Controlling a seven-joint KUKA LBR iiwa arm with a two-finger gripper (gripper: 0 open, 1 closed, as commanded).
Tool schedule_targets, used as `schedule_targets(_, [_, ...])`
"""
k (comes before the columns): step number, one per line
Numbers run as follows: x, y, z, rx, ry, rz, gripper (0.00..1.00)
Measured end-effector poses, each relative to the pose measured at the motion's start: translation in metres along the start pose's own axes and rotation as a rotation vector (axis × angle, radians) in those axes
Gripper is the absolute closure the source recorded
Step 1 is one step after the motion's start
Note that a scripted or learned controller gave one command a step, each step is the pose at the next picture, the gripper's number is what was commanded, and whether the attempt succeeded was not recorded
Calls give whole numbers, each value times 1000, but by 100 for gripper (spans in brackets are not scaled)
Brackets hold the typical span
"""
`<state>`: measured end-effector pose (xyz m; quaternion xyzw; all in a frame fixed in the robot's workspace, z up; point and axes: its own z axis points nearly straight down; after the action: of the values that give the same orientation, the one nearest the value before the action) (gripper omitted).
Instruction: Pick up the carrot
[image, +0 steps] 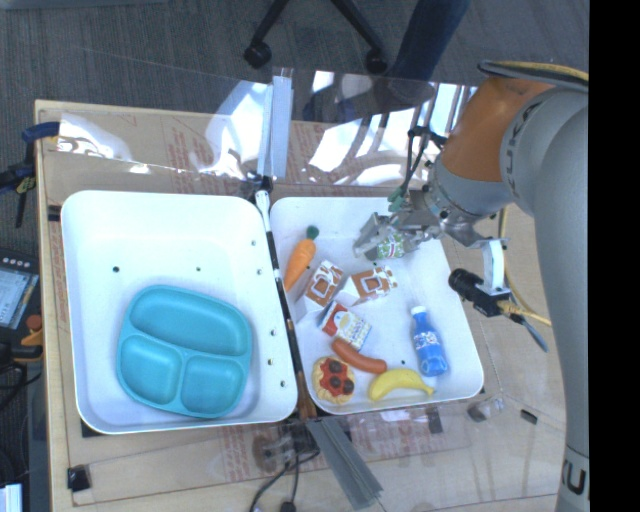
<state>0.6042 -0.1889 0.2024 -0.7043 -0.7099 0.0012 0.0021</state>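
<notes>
Overhead, the grey arm with its orange band (487, 125) reaches in from the right, its claw (392, 238) low over the far part of the right bin (462, 345); whether the claw is open or closed cannot be told, and nothing can be made out in its grip. One carrot (299, 262), orange with a green top, lies near that bin's left wall, tilted, well to the left of the claw and apart from it. Beside the carrot sit three small cartons (325, 283) (372, 283) (346, 325), clustered mid-bin. Nearer the front edge lie one sausage (358, 356), one pizza slice (334, 379), one banana (401, 383) and one blue bottle (427, 342). Two white bins stand side by side on the tabletop (150, 150); the left bin (150, 225) holds one blue divided plate (185, 349) with three compartments.
</notes>
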Motion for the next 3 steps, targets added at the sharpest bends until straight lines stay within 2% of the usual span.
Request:
schedule_targets(1, [51,1,112,1,-1,-7,0])
schedule_targets(2, [67,27,110,-3,-1,-10,0])
schedule_targets(3, [51,-100,112,1,1,-181,0])
